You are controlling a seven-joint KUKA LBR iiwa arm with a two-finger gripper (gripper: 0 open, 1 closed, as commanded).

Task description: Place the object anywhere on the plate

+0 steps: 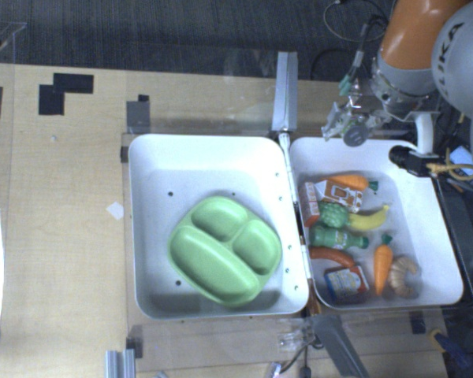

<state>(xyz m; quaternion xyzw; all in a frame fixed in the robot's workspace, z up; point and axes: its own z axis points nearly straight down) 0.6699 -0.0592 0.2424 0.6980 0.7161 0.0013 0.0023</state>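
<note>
A light green plate (225, 249) with three compartments lies in the left white bin (154, 211), with nothing on it. The right bin (433, 235) holds several toy foods: an orange-and-white carton (340, 187), a broccoli piece (331, 212), a yellow banana (369, 219), a green bottle (339, 238), a carrot (383, 264), a red sausage (331, 254), a small can (344, 283) and a beige bulb (404, 274). My gripper (349, 130) hangs over the far rim of the right bin, above and apart from the toys. I see nothing in it.
A metal divider post (284, 93) rises between the two bins at the back. The grey arm with its orange band (418, 22) fills the upper right. Bare wooden bench (55, 211) stretches to the left of the bins.
</note>
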